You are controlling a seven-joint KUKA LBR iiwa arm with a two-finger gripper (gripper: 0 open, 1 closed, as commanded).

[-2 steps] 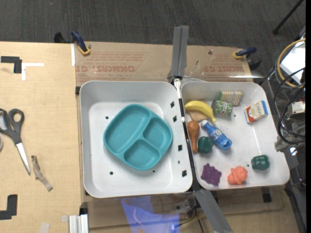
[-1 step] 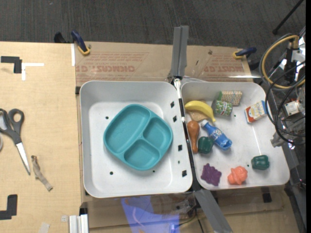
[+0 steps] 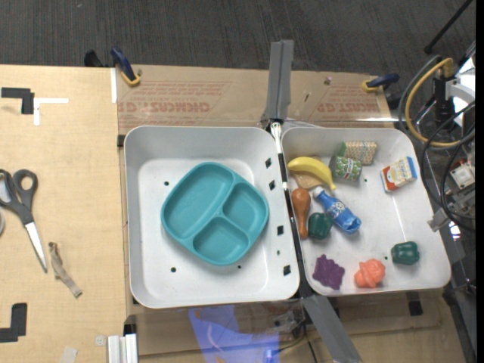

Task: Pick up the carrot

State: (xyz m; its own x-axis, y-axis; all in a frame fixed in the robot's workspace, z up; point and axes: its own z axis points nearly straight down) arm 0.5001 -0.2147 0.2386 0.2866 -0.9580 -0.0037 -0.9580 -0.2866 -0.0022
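On the bench we see scissors at nine o'clock, then the left bin with a teal divided plate. In the right bin, the carrot lies near the left wall: small, orange-brown, long, narrow end toward six o'clock, below a banana, touching a blue bottle.

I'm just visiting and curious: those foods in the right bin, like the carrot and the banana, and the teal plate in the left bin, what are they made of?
The carrot and banana look like moulded toy plastic: flat, even colour and smooth, rounded shapes. The teal plate also seems plastic, matte, one piece with three moulded compartments. The bins appear to be thin white plastic or coated metal; I can't tell which.
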